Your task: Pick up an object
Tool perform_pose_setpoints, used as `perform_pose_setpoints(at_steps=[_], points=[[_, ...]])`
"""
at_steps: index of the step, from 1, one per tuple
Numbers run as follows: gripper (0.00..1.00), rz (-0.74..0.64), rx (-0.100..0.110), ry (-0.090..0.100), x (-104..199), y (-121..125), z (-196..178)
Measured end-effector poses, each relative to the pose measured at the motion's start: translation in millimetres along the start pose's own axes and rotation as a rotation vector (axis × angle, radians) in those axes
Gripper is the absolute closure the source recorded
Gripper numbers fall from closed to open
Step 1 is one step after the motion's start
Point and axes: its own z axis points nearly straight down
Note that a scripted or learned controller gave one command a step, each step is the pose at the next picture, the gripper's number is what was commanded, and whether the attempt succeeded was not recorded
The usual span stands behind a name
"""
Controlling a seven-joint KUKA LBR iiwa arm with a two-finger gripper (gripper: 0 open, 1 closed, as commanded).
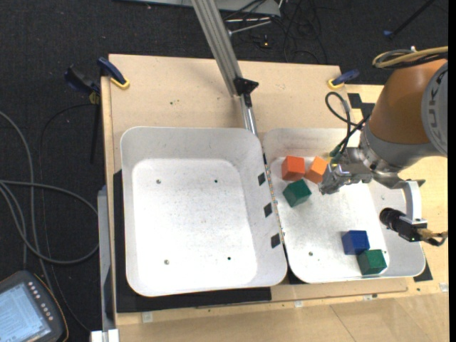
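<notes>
- the light orange block (318, 167) is lying in the right bin (399, 266), near its upper left corner, just beside the gripper (332, 182); it is the nearest candidate for the pick.
- judging by its look, the block is behaving as a small, light, rigid cube with flat faces; it is probably not fragile, and its smooth faces may be slipping a little under a weak pinch.
- the best hold appears to be across two opposite flat sides, with the fingers coming down from above.
- the darker orange block (293, 167) is sitting against its left side, touching or nearly so, so that side is offering little room for a finger.
- the green block (297, 192) is lying just below the pair, tilted, near enough to be getting nudged during a descent.
- the gripper is hovering low at the light orange block's lower right; whether its fingers are open or closed cannot be told, and nothing is visibly sitting between them.
- the blue block (355, 241) and a second green block (372, 261) are resting together near the bin's lower right, well apart from the work area.
- the left bin (135, 155) is standing alongside, its shared edge lying near the orange pair.
</notes>
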Motion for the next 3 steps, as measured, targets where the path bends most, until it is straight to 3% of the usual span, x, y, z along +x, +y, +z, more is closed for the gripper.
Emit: perform_pose_setpoints(at_steps=[2,3], points=[[1.0,-0.001,0.0,0.0,114,9,-1],[1.0,-0.002,-0.002,0.001,175,17,-21]])
